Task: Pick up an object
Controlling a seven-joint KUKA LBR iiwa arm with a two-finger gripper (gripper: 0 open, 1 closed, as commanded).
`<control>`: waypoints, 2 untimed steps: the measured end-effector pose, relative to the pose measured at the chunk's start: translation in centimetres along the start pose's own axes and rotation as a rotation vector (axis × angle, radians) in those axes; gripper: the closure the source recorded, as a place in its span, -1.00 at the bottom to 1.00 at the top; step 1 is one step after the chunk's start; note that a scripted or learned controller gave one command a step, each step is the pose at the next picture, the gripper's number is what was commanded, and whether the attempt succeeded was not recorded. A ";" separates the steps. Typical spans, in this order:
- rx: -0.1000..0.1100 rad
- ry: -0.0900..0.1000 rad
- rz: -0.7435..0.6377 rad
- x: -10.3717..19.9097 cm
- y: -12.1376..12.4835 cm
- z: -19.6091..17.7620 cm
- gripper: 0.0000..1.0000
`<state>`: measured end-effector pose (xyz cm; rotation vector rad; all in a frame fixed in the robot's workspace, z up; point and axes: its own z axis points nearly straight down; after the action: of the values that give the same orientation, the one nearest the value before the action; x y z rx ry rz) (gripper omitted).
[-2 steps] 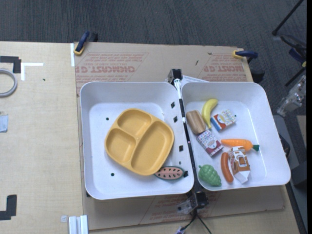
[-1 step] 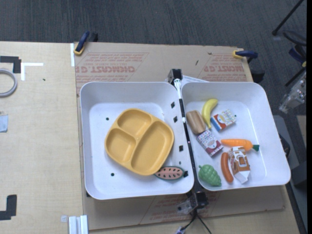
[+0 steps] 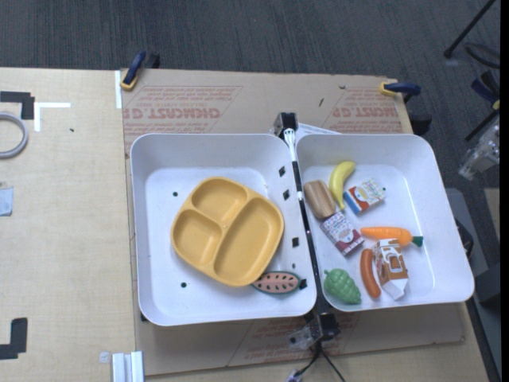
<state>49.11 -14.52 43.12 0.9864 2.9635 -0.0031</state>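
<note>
The right bin [image 3: 445, 213] holds several toy foods: a yellow banana [image 3: 342, 181], a brown bread roll [image 3: 320, 199], a small red and white carton [image 3: 366, 196], a dark red snack packet [image 3: 342, 233], an orange carrot [image 3: 388, 234], a red sausage [image 3: 367, 273], a white and orange carton [image 3: 391, 267] and a green bunch of grapes [image 3: 342, 286]. A blurred pale grey piece [image 3: 483, 156], seemingly the end of my arm, shows at the right edge, outside the right bin and above the floor. Nothing is held in it that I can see.
The left bin [image 3: 151, 213] holds a yellow three-compartment plate [image 3: 228, 231], with a watermelon slice [image 3: 278, 283] against its near right edge. Both bins rest on brown cardboard [image 3: 191, 106] clamped to the bench. Black clips line the wall shared by the bins.
</note>
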 end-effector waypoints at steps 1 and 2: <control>-0.001 -0.005 -0.001 -0.2 0.1 -1.0 1.00; -0.003 -0.010 -0.002 -0.3 0.1 -2.0 1.00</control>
<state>49.41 -14.59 45.17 0.9801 2.9550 -0.0039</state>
